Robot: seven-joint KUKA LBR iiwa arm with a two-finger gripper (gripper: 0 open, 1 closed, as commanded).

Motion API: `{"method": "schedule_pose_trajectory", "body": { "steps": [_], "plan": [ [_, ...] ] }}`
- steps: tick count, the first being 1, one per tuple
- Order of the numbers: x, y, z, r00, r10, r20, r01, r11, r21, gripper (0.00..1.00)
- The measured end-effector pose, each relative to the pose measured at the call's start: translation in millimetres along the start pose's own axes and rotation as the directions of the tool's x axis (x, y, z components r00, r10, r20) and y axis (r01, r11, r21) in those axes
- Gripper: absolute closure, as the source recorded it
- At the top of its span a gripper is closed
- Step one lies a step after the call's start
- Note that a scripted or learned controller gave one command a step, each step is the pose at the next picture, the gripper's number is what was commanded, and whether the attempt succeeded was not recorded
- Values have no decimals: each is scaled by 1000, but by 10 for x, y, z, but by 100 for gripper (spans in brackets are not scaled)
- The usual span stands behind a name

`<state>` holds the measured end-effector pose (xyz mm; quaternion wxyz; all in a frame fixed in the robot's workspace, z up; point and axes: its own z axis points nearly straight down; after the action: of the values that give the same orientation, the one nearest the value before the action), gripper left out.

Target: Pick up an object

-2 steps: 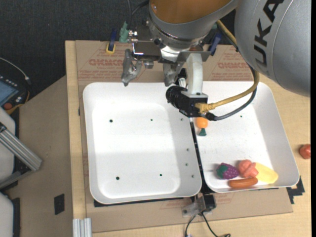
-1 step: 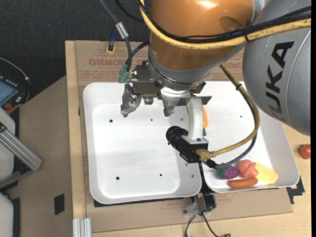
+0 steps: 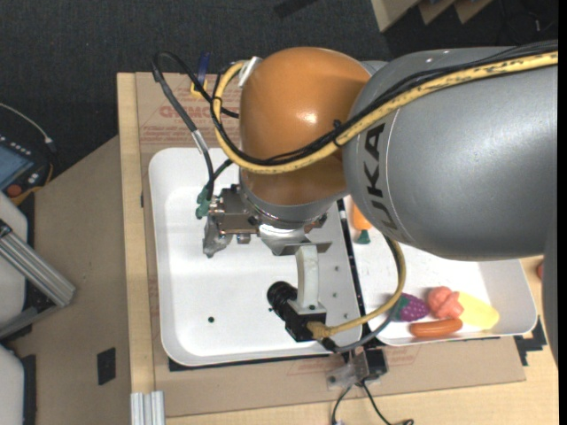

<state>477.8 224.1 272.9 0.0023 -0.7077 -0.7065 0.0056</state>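
Note:
My gripper hangs low over the left white bin, near its left middle, under the large orange band of the wrist. Nothing shows in its grasp from this angle. In the right bin, at the near corner, lie a purple grape bunch, a pink toy, a yellow piece and a red-orange sausage-shaped toy. A small orange piece with a green tip peeks out beside the arm farther back in that bin.
The grey arm covers most of the right bin and the divider between the bins. A tiny dark speck lies on the left bin's floor near the front. Brown cardboard borders the bins on the left.

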Motion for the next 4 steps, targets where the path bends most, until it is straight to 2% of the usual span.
{"method": "schedule_pose_trajectory", "body": {
  "steps": [1,2,4],
  "plan": [
    [-783,79,286,1000,4,-2,-4,1000,-4,0],
    [-355,33,1940,1000,-3,-7,2,1000,-14,0],
    [-366,41,1871,1000,-1,-8,1,1000,-14,0]
  ]
}}
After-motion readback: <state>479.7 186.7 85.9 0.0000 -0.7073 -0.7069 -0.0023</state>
